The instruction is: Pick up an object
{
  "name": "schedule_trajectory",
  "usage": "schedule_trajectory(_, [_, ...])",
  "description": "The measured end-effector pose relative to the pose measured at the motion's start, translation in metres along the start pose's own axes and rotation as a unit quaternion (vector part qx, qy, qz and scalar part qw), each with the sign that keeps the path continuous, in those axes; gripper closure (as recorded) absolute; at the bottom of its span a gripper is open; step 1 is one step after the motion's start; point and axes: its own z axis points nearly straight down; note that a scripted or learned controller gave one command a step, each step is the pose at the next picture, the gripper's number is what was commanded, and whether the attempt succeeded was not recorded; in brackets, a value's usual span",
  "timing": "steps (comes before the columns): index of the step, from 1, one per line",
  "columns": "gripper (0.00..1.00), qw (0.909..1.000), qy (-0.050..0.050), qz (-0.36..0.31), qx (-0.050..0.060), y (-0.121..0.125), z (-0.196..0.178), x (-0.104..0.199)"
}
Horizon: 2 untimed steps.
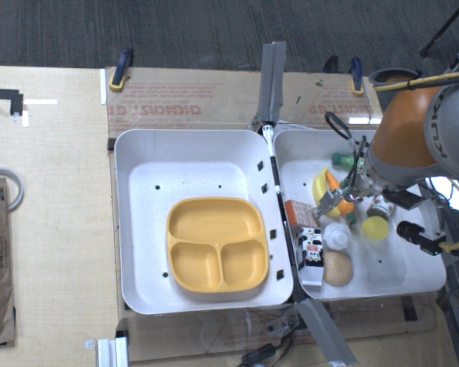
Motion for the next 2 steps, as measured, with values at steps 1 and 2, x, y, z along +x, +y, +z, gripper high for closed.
schedule_trajectory(1, [1.0,1.0,-0.001,0.002,-0.002,0.001,-0.011,-0.002])
schedule_trajectory(2, [1.0,0.9996,0.001,0.027,0.0,0.035,-0.1,0.099])
